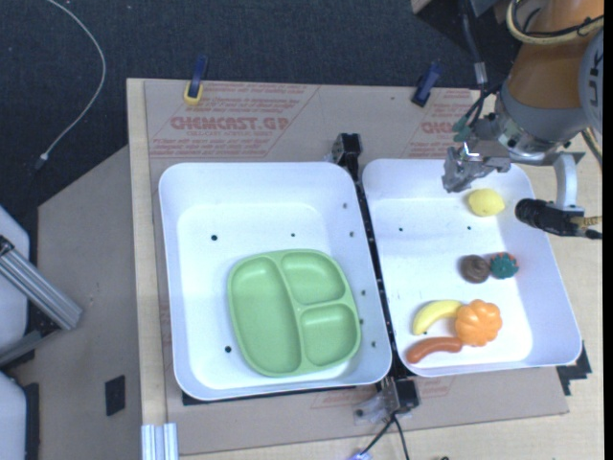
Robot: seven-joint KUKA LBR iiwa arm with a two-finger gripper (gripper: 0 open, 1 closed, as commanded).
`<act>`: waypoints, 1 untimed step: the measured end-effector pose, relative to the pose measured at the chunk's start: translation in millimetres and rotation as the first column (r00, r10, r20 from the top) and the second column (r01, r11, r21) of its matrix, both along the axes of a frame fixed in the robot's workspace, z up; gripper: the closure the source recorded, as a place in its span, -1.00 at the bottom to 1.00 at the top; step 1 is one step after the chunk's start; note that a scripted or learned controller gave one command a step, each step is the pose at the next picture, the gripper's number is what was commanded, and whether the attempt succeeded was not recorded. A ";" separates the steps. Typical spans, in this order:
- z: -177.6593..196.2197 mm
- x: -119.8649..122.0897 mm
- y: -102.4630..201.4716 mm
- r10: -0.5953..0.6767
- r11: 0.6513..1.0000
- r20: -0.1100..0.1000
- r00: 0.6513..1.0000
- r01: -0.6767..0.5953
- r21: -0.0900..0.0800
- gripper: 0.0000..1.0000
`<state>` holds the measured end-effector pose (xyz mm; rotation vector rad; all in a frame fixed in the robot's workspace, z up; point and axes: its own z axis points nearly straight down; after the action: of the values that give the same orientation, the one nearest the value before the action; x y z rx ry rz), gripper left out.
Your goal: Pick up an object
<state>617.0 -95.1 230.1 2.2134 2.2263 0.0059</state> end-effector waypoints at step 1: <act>-11.1 1.2 56.6 0.000 1.000 -0.006 1.000 0.000 0.001 1.00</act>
<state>618.2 -38.5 219.0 2.2172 2.2292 -0.0002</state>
